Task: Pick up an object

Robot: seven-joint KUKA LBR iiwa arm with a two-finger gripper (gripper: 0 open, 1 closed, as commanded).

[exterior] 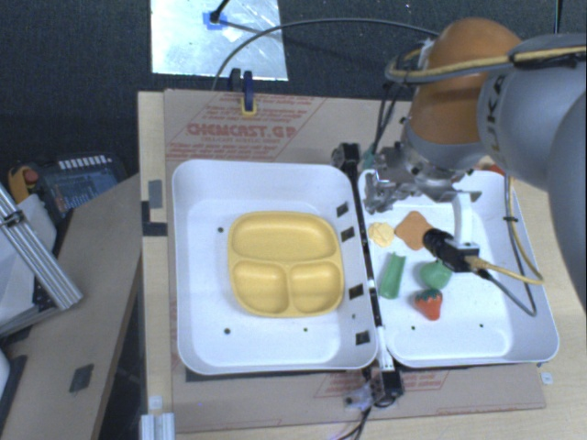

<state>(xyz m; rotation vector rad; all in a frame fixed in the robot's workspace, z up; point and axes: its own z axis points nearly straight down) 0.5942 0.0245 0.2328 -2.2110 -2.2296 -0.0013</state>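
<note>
On my feed: gripper (383, 193) over right bin (486, 337), far-left corner, claw state I cannot tell; small items loose mid-bin: orange piece (415, 228), green block (393, 274), strawberry (428, 303); left bin (197, 246) holds yellow tray (282, 262)

Tabletop (156, 273) and its load
A cardboard sheet (275, 122) covered it, bearing two white bins (197, 246) side by side.

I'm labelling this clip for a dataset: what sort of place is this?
Probably a robotics lab bench: a grey arm reaches over two white bins, with toy food and loose cables.
</note>
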